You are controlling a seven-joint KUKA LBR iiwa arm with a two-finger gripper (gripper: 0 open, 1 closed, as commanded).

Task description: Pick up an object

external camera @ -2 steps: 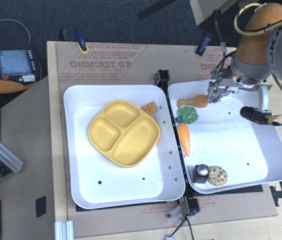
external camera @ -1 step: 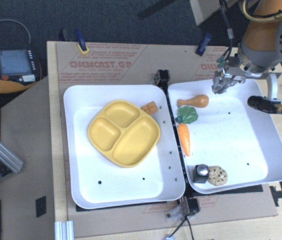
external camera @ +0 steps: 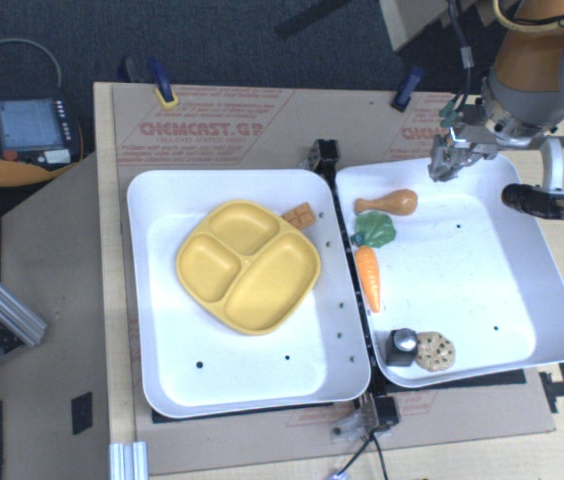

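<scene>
- Carrot (external camera: pixel 367 278), orange with a green leafy top, lies lengthwise at the left edge of the right bin (external camera: pixel 482 298), just beside the divider between the two bins.
- Just above its leaves lies a tan drumstick-shaped toy (external camera: pixel 389 204); at the bin's near edge sit a speckled cookie (external camera: pixel 434 351) and, touching it, a small dark round piece (external camera: pixel 402 344) too small to identify.
- The gripper (external camera: pixel 445 163) hangs over the far rim of the right bin, up and to the right of the drumstick; whether its fingers are parted or closed cannot be told, and nothing is seen between them.
- The arm above the orange band is cut off by the top and right edges.
- The left bin (external camera: pixel 162 318) holds a yellow three-part plate (external camera: pixel 248 265); a small brown block (external camera: pixel 300 215) peeks out at its far right edge, partly hidden.
- Red print on the cardboard (external camera: pixel 112 268) under the bins reads roughly "CHEMCAST"; the rest is blurred or covered by the bins.
- A handheld pendant (external camera: pixel 24 133) with a screen lies at left; its screen text is illegible.
</scene>
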